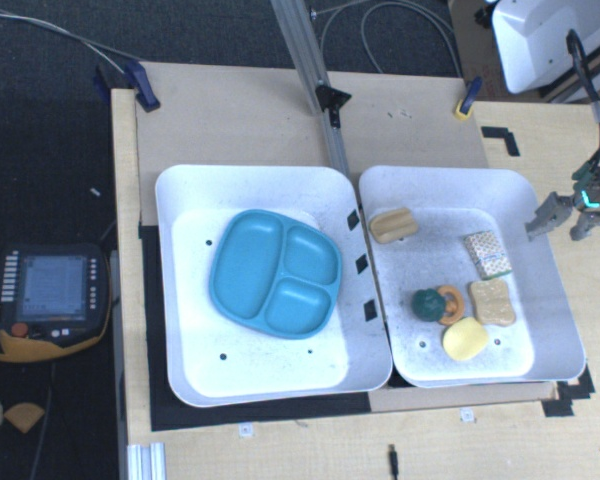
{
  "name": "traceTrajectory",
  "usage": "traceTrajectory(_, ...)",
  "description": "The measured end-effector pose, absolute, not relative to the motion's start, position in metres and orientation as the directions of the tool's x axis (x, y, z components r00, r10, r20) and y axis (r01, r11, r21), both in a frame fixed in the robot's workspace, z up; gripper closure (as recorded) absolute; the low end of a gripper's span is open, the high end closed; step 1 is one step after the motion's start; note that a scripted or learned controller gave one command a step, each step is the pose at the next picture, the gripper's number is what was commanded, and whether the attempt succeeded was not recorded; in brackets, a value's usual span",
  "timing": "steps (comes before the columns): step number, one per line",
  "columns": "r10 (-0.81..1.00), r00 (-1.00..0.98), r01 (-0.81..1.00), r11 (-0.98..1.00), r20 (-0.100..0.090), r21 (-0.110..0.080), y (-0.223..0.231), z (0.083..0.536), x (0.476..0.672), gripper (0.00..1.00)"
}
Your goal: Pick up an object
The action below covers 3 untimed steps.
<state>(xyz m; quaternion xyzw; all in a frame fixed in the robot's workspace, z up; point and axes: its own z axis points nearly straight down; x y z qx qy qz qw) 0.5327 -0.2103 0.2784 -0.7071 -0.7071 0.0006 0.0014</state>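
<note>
**Camera view: gripper waited at the right bin's far rim, nothing taken**

Camera view looked down at a slant on the wooden bench (280,108), which carried two shallow white bins side by side so that one could supply objects and the other receive them. The left bin (180,368) held a single large item, a blue divided plate (276,272), lying flat near its middle. The right bin (550,308) held the smaller pieces, gathered loosely toward its near right part, probably where they had been dropped rather than arranged.

Farthest and leftmost in that bin lay a tan bread-like piece (392,224). Toward the right sat a speckled white block (487,254), and just nearer than it a beige toast-like piece (492,303). A yellow lump (465,340) lay nearest, touching or almost touching the toast-like piece, with a green ball (427,303) and an orange ring (448,304) pressed together just left of it.

The gripper (566,218) hung at the right rim of the right bin, outside the cluster, its two grey fingers splayed apart with nothing between them. That open stance suited an approach, so the pick was judged not yet begun. The speckled block seemed the closest candidate, standing clear of its neighbours; the crowded ball, ring and lump looked harder to grasp singly.
</note>
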Motion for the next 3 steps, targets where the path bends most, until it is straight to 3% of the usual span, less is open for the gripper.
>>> traceTrajectory(1,1.0,-0.001,1.0,0.001,0.0,0.0,-0.21,0.28,0.533,0.0)
traceTrajectory(3,1.0,0.0,1.0,0.0,0.003,-0.005,-0.204,0.176,0.531,0.0)
